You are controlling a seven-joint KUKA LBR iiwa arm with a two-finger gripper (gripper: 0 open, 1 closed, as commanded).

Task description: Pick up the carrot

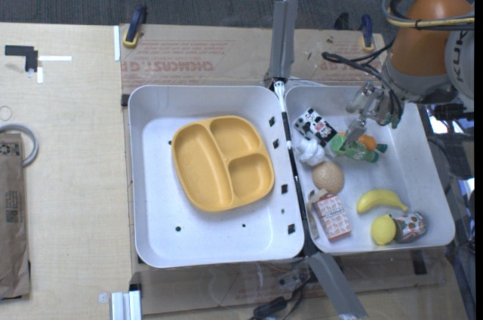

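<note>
Toward the back of the right bin [430, 160] lies the carrot [361, 146], a small orange stub with green leaves spreading around it. Directly above it hangs the claw [370, 113]; whether it grips anything I cannot tell. Just left sit a cow toy [314, 126] and a white lump [309, 152], with an egg [327, 176] below. Nearer the front lie a banana [381, 200], lemon [383, 229] and carton [332, 216]. A yellow plate [223, 161] fills the left bin [151, 183].

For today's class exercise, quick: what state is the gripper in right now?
Gripper: over the right bin, just above the carrot; open or closed cannot be told.
</note>
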